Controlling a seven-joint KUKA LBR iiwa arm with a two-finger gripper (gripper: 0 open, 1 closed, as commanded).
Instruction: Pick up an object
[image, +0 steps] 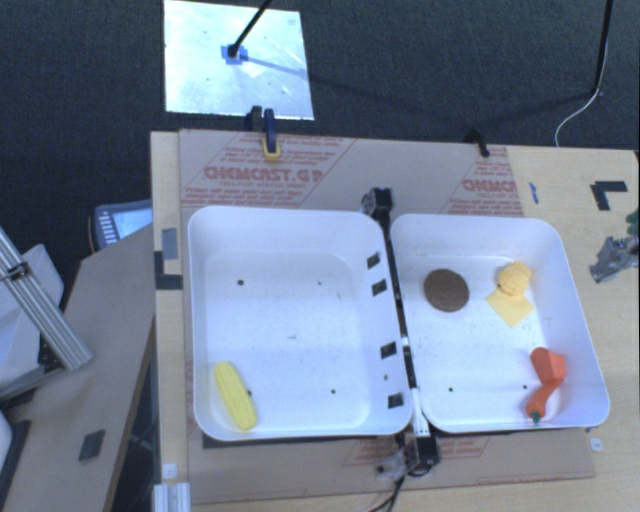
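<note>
Camera view, nearest edge first: the two white bins sit side by side on my bench (168, 350), and I count five loose objects in them, one in the left bin (290, 216) and four in the right bin (470, 222).

In the left bin's near-left corner lies one yellow corn cob (235, 395). Its long axis runs near to far, with the far end leaning a little to the left.

In the right bin's near-right corner lies one orange carrot (546, 378). Its long axis also runs near to far, with the thick end farther away and a small green tip at the near wall.

Farther back, toward the right bin's far-right corner, one flat yellow square (512, 308) lies on the floor. One knobbly yellow lump (514, 277) touches its far edge. Left of those two, apart from them, lies one round brown disc (446, 290).

Four small black clips (388, 350) sit in a row along the seam where the bins meet.

Under the bins is a printed cardboard sheet (300, 165), held at the bench's far edge by one yellow and blue clamp (268, 135). Beyond it lies a shiny metal plate (235, 60).

A small grey metal piece (610, 258) sits at the bench's right edge, and I cannot tell what it is.

I cannot tell my arm's pose, nor whether my end effector is released or clenched.
</note>
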